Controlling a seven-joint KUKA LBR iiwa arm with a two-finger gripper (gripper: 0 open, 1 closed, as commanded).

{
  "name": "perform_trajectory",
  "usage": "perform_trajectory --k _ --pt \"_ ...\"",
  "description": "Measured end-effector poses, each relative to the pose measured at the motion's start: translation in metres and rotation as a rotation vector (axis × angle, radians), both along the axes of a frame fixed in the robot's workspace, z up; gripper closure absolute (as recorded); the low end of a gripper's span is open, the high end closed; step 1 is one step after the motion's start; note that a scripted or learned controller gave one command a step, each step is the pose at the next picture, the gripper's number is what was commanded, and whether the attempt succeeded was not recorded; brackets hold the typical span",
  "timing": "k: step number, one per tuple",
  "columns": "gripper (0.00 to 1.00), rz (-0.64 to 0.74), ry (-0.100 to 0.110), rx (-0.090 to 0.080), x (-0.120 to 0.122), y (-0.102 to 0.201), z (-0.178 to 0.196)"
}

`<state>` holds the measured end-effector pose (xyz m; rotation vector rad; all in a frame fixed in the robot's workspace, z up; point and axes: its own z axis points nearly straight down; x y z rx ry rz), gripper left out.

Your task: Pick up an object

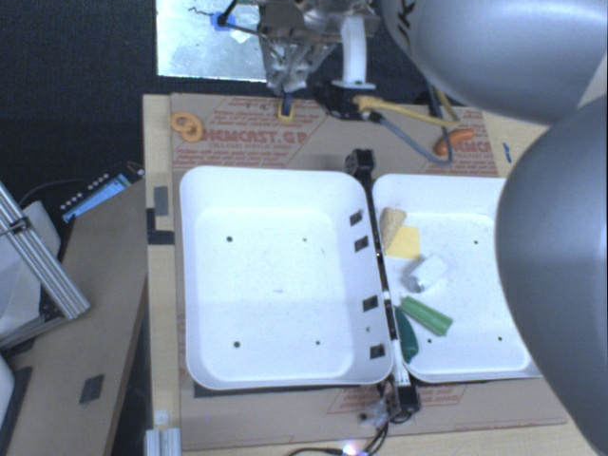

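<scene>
The tool point(287, 82) hangs beyond the left bin point(275, 278), its grip state unclear

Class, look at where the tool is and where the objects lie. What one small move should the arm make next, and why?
Probably bring the tool toward the right bin. It sits above the cardboard beyond both bins, while the objects lie in the right bin's left part: a yellow piece, a white piece and a green piece.

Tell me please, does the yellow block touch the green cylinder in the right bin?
Apart. The camera view shows the yellow block higher up, and a clear plastic piece between it and the green cylinder.
</scene>
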<state>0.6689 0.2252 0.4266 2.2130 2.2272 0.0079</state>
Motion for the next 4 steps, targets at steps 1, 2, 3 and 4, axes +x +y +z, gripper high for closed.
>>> perform_trajectory --k 1,2,3,4 --pt "1.0 0.002 -0.009 0.005 -0.054 0.006 0.118" --pt "1.0 0.002 0.003 0.002 -0.162 -0.007 0.11" --pt "0.0 -0.001 0.003 -0.001 -0.158 -0.007 0.109" --pt "1.0 0.003 0.001 0.001 -0.157 -0.007 0.12"
